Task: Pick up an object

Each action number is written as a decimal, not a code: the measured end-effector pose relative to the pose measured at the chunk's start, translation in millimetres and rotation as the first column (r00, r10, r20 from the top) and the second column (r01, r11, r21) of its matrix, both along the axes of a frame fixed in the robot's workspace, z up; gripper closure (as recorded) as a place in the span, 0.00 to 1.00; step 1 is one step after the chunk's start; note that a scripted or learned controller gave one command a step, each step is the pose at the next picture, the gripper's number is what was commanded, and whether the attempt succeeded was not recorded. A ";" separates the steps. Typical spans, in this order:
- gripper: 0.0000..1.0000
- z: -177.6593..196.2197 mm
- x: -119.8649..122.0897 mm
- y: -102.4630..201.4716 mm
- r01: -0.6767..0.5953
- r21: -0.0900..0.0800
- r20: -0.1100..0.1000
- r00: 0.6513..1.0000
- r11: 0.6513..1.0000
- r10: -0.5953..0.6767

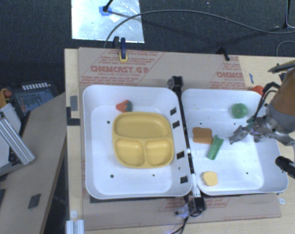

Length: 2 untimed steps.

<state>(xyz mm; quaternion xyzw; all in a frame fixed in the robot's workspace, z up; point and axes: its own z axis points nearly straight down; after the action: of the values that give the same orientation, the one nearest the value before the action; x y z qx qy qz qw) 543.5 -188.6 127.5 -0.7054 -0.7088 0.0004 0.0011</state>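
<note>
The right bin (pixel 245 179) holds a green ball (pixel 239 110) near its back, a brown toast-like slab (pixel 202 135), a green cylinder (pixel 215 147) lying tilted next to the slab, and a small yellow piece (pixel 210 179) near the front. My gripper (pixel 236 136) reaches in from the right and hangs low over the middle of this bin. It is right of the green cylinder and in front of the green ball, and nothing shows in its grasp.
The left bin (pixel 96 145) carries a yellow divided plate (pixel 142 139) and a small red and green item (pixel 124 106) behind it. A black divider (pixel 182 130) separates the bins. Cables lie beyond the bench and grey equipment (pixel 10 130) stands at far left.
</note>
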 end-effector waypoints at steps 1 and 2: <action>0.00 -45.3 0.1 0.6 0.003 0.000 0.000 1.000 1.000 -0.003; 1.00 -32.3 1.5 -0.2 0.003 -0.003 0.006 1.000 1.000 -0.003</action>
<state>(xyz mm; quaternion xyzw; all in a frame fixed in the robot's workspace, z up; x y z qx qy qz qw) 545.0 -188.8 95.2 -0.7064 -0.7078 -0.0006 -0.0018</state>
